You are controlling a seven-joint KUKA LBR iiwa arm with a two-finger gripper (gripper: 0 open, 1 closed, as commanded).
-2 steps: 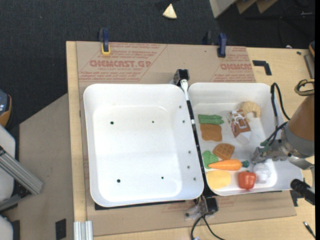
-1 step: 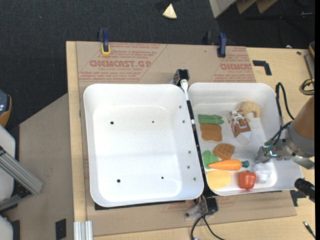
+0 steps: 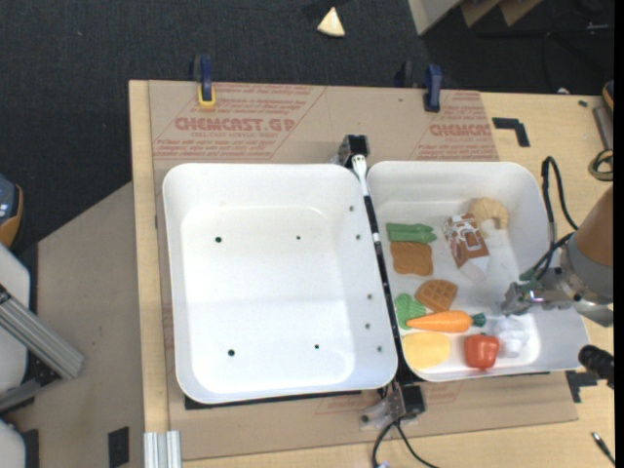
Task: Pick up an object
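My claw [image 3: 515, 300] hovers in the right bin [image 3: 526, 178], at three o'clock from the carrot [image 3: 441, 322]; its opening I cannot tell.

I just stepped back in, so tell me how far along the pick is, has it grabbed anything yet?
Nothing looks picked yet. The carrot, tomato and other food items lie on the floor of the right bin. In hand: the pincer sits low at that bin's right side, with nothing visibly in it. Left: grasping one item and lifting it.
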